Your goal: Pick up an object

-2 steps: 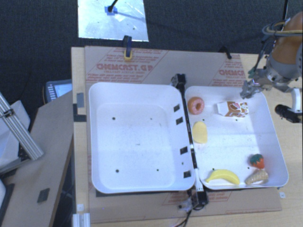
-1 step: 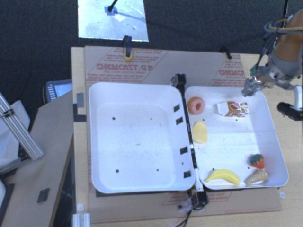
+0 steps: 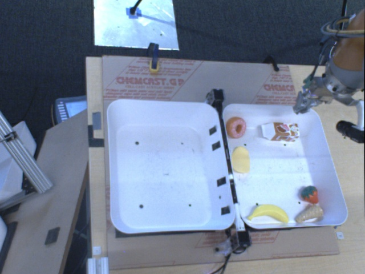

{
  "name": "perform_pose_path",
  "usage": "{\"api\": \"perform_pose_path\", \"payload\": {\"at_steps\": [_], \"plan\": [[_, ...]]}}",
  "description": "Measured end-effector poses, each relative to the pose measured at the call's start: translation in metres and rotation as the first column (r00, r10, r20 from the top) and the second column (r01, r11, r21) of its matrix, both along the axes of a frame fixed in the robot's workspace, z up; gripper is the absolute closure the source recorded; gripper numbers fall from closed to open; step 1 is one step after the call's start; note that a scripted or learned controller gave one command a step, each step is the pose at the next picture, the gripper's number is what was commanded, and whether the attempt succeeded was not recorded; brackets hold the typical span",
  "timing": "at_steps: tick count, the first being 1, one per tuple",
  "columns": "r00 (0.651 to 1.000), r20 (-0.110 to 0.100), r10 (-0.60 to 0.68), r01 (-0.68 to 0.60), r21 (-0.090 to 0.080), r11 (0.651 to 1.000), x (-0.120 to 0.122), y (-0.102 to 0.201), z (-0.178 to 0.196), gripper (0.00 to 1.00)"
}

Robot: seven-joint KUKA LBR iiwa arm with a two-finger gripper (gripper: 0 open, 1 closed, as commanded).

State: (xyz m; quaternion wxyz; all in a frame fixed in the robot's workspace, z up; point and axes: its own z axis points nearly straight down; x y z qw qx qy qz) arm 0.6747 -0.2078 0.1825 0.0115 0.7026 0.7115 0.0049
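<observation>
Hovering at the right bin [image 3: 333, 178]'s far right corner, gripper [image 3: 302, 103] w/ fingers too blurred to tell apart or together. Lying nearest, just below-left: small carton [image 3: 280, 131], long axis running left-right; donut [image 3: 236, 127] sitting further left.

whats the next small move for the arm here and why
Probably a short move toward the camera and down over the carton. The gripper hangs above the right bin's far rim, and the carton is the nearest object, lying apart from the donut.
</observation>
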Motion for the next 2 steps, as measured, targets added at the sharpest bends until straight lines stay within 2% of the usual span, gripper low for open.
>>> {"api": "perform_pose_path", "payload": {"at_steps": [2], "plan": [[1.0, 0.007, 0.003, -0.003, -0.003, 1.0, 0.002, -0.001, 0.023, 1.0]]}}
